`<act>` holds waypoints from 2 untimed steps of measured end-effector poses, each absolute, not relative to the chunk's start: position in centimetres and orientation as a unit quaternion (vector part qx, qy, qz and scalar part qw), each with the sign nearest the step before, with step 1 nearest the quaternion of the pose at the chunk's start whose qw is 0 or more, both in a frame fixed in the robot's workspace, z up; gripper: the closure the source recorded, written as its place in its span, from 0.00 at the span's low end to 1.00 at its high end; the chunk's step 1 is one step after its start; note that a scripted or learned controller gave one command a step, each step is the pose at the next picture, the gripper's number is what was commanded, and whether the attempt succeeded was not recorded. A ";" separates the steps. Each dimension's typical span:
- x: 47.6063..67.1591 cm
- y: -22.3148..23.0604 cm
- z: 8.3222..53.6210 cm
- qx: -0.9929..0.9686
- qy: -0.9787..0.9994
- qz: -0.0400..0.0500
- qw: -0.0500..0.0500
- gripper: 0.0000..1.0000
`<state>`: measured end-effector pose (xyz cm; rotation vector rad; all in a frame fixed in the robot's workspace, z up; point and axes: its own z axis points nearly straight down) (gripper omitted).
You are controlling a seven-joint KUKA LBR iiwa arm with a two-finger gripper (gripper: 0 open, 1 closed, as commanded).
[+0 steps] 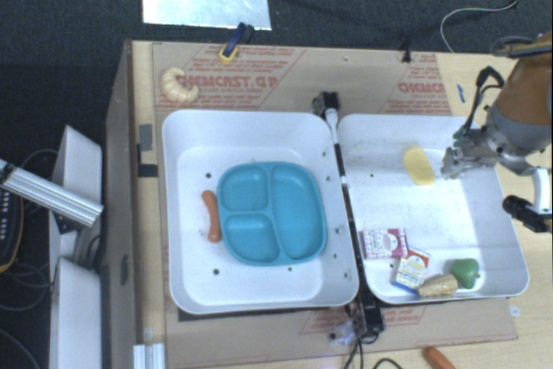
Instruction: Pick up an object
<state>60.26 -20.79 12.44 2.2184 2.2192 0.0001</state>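
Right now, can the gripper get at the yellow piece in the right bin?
Probably yes. The gripper hangs just right of the yellow piece, which lies alone on the bare floor of the right bin, with the other items down near the front edge.

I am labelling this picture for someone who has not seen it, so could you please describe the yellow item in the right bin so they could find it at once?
Start at the right bin, the one the arm reaches into. Near its upper edge, just left of the gripper, lies a small yellow block, apart from the rest. It is plain pale yellow, unlike the printed packets and the green pepper at the bin's lower end.
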 end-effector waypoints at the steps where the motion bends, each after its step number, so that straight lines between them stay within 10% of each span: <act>1: 60.0 -20.7 15.9 0.707 0.708 0.001 0.002 1.00; 2: 59.7 -20.4 16.8 0.707 0.707 0.001 0.001 1.00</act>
